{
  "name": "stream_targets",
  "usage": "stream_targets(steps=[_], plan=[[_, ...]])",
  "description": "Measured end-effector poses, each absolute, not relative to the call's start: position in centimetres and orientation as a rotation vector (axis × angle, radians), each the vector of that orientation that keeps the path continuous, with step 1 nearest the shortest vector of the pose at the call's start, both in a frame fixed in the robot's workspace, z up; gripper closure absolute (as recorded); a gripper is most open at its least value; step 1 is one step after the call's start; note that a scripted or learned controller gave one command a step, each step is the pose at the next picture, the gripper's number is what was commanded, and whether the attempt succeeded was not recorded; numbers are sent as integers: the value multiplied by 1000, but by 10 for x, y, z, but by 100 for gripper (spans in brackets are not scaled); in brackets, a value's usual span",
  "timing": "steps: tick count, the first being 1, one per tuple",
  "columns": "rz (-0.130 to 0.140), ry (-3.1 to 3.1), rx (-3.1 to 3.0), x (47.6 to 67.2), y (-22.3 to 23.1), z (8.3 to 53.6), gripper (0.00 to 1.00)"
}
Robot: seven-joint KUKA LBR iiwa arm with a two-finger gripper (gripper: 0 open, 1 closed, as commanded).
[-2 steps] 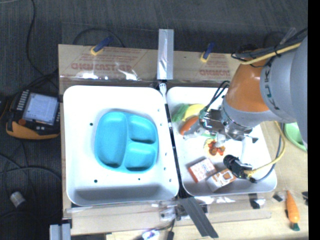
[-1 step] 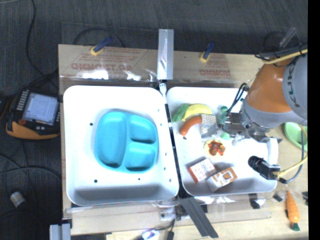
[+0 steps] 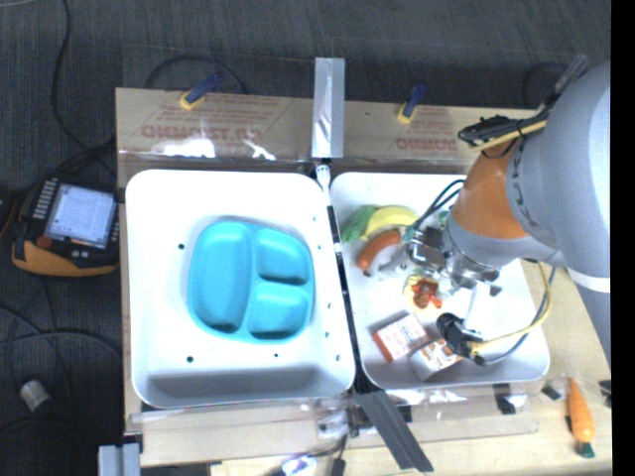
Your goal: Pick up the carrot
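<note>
An orange-red carrot (image 3: 377, 250) lies slanted in the upper left of the right bin (image 3: 531, 365), just below a yellow banana (image 3: 390, 218) and a green item (image 3: 355, 220). My gripper (image 3: 425, 266) hangs over the middle of that bin, right of the carrot's upper end and close to it. A small red and orange piece (image 3: 425, 292) sits directly beneath the gripper. The arm's orange band (image 3: 491, 204) and grey body cover the bin's right side.
The left bin (image 3: 159, 206) holds a blue divided tray (image 3: 250, 278). Two small boxes (image 3: 400, 336) (image 3: 437, 357) lie in the front of the right bin. Another orange carrot-shaped item (image 3: 580, 420) rests on the bench outside, at the front right. Cables loop around the wrist.
</note>
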State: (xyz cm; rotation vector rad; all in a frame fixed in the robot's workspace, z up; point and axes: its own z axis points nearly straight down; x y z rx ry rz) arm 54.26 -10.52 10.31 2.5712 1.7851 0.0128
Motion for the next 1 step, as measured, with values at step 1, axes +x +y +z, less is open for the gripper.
stream_targets(steps=[1], plan=[[-6,2005,2421,587,-56,183,0]])
